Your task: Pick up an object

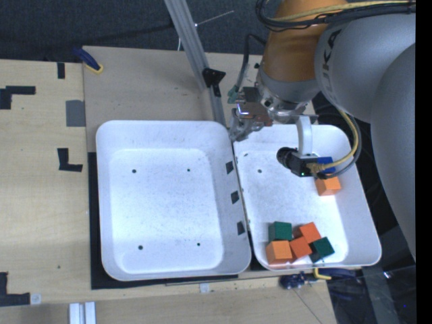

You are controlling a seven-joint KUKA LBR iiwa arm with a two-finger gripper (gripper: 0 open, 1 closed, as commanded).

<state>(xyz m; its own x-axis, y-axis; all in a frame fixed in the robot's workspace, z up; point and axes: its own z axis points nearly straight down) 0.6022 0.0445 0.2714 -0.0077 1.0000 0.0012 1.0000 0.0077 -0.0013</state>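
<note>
my view from above: the gripper (244, 124) hangs over the far left corner of the right bin (358, 214); i cannot tell its opening or any hold. orange and green blocks (297, 241) cluster at that bin's near edge, one orange block (329, 185) apart.

arm (378, 52) cut off at right edge, orange block (329, 185) partly hidden

Our grey, rounded KUKA arm (368, 52) with its glossy orange band (300, 29)
We are seeing black and yellow cables (331, 9) looping over the band, and a small metal gripper (244, 123) below.
</note>
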